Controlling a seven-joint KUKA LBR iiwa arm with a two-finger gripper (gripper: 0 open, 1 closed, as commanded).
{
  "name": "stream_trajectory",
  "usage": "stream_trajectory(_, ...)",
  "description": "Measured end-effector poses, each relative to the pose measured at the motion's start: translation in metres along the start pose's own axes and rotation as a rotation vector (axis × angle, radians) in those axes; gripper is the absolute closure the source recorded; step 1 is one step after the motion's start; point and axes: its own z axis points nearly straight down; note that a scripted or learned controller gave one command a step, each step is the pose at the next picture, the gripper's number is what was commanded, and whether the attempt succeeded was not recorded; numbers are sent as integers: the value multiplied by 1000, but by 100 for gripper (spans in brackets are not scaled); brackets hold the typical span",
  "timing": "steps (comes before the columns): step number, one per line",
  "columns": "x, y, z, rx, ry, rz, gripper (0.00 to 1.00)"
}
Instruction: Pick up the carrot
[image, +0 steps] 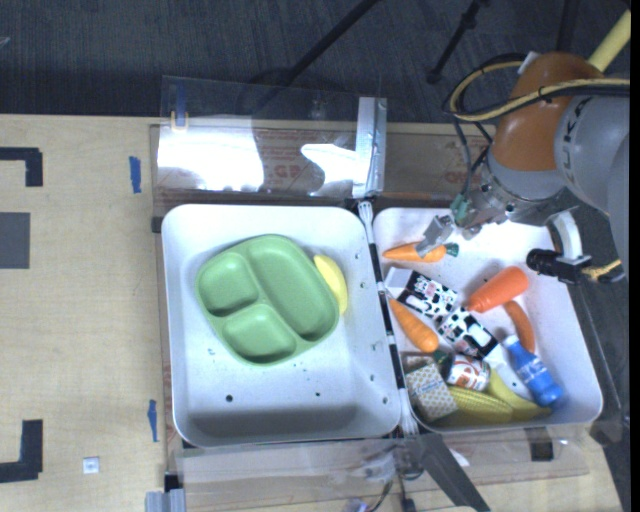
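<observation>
A small orange carrot (410, 254) with a green end lies near the far left corner of the right bin (585, 345). A second orange, carrot-like piece (414, 326) lies lower down along the bin's left wall. My gripper (441, 236) hangs just above and to the right of the small carrot's green end, close to it or touching it. The arm reaches in from the upper right with its orange band above the wrist. Nothing is visibly lifted.
The right bin also holds a black-and-white cow-print carton (447, 308), an orange bottle (498, 288), a blue bottle (530, 370), a small can (467, 374) and a yellow corn cob (490, 402). The left bin (200, 400) holds a green divided plate (265, 295) and a yellow item (333, 280).
</observation>
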Motion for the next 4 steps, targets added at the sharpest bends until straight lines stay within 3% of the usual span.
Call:
stream_trajectory(1, 25, 9, -53, -4, -3, 25, 0)
stream_trajectory(2, -9, -6, 48, 11, 5, -125, 0)
stream_trajectory(3, -11, -4, 36, -1, -2, -126, 100)
stream_trajectory(4, 59, 20, -68, -3, -2, 267, 100)
